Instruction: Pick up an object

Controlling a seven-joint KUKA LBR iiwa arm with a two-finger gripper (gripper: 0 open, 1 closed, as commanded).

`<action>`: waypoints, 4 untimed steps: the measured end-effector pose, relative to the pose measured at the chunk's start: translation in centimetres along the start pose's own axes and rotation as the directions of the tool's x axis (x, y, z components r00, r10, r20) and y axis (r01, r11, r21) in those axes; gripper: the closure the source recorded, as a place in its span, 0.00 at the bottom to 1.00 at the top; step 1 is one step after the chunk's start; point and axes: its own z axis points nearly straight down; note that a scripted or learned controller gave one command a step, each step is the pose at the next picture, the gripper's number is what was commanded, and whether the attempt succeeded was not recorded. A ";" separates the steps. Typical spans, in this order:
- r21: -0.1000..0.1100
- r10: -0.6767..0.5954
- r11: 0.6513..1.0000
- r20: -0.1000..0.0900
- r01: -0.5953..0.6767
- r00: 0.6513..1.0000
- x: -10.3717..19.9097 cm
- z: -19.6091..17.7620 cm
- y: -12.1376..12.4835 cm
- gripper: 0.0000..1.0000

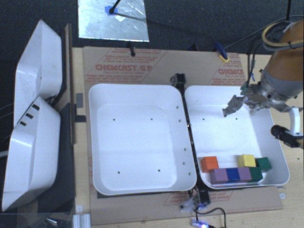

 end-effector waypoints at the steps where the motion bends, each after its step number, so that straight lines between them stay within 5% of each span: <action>1: 0.005 0.003 1.000 -0.001 -0.003 1.000 -3.7 6.0 -1.2 0.00; 2: 0.000 0.000 1.000 0.000 0.000 1.000 -3.5 5.8 -1.0 0.00; 3: 0.003 0.003 1.000 0.000 -0.003 1.000 -8.3 9.7 1.0 0.00; 4: 0.000 0.000 1.000 0.000 0.000 1.000 -8.2 9.5 1.1 0.00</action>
